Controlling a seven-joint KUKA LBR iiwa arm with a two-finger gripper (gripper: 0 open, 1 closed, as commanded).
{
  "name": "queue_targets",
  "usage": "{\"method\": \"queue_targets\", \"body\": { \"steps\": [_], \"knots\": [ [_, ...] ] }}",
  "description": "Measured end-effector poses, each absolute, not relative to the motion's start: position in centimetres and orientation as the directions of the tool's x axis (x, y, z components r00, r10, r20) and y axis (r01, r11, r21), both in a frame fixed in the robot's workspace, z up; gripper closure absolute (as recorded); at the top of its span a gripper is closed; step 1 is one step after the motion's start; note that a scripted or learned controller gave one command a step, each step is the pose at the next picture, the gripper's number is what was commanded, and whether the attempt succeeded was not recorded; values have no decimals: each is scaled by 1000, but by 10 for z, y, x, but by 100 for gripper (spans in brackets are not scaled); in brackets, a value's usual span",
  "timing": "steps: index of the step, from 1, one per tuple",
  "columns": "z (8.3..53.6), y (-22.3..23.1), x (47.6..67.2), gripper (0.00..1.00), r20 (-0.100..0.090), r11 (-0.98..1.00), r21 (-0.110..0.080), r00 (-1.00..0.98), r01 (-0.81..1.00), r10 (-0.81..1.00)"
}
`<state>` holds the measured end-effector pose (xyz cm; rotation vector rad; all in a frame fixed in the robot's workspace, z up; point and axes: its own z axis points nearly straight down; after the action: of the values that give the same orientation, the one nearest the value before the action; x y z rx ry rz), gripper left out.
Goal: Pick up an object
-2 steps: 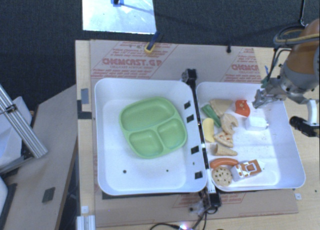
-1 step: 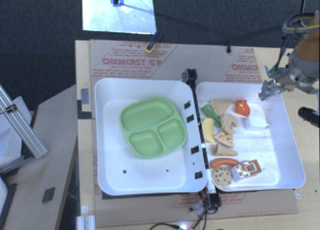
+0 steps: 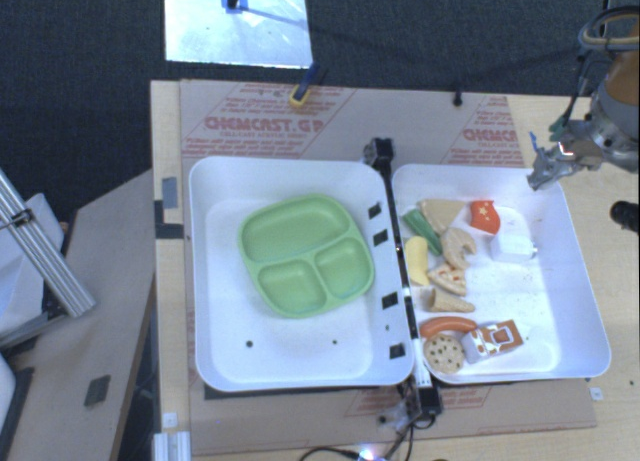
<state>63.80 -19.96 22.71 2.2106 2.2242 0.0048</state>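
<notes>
Lying near me in the right bin (image 3: pixel 575 279) were a cookie (image 3: pixel 443 352) and other toy foods, untouched. Farther, the tool (image 3: pixel 545 171) hung over the rim; I could not tell its grip. It should descend squarely over one piece.

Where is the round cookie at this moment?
The round cookie lies in the right bin, near its front left corner, just below the sausage and beside the small box.

Small toy foods lay scattered in the right bin (image 3: pixel 575 279), all below and left of the jaws: a red tomato piece (image 3: pixel 485 215) nearest, then a white block (image 3: pixel 511 245), tan bread slices (image 3: pixel 443 214), a sausage (image 3: pixel 449 326) and a round cookie (image 3: pixel 443 352) farthest.
</notes>
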Motion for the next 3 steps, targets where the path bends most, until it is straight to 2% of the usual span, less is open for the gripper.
{"method": "queue_targets", "body": {
  "steps": [2, 3],
  "knots": [
    [223, -86, 623, 100, 2, 11, 2, -11, 1000, 1000],
    [215, -39, 608, 100, 1, 9, -1, -9, 1000, 1000]
  ]
}}
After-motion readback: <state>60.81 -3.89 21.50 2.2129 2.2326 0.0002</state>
